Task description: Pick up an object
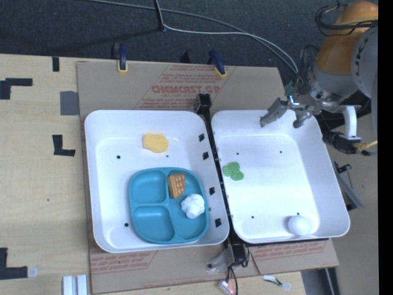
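My gripper hangs over the far right corner of the right bin, open, with nothing between its two fingers. In that bin a small green object lies near the left wall and a white ball rests near the front edge. The left bin holds a yellow piece on its floor and a blue divided tray. A brown waffle-like piece and a white lump lie in the tray's right compartment.
Both bins sit on a cardboard sheet held by blue and yellow clamps at the back. A grey cable runs across the dark background toward the arm. Black clips join the bins along the middle seam.
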Controlling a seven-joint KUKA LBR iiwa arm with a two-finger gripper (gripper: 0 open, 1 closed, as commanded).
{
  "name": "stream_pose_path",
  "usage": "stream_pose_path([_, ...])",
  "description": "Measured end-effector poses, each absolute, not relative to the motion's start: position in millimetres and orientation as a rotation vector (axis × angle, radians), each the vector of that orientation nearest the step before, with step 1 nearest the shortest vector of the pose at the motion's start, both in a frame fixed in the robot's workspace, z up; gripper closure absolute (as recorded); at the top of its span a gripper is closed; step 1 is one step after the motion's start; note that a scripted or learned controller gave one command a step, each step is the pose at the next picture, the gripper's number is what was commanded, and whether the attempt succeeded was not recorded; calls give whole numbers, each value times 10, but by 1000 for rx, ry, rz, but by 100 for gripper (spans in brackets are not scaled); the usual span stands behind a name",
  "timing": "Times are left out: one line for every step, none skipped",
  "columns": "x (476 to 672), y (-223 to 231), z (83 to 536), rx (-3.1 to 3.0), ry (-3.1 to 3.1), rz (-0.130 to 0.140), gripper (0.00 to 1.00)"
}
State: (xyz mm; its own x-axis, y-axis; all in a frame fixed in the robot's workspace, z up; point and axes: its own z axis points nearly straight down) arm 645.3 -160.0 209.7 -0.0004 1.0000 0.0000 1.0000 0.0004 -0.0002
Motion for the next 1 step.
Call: stream_pose_path([5897,-1430,1978,-2220,-2220,2,0])
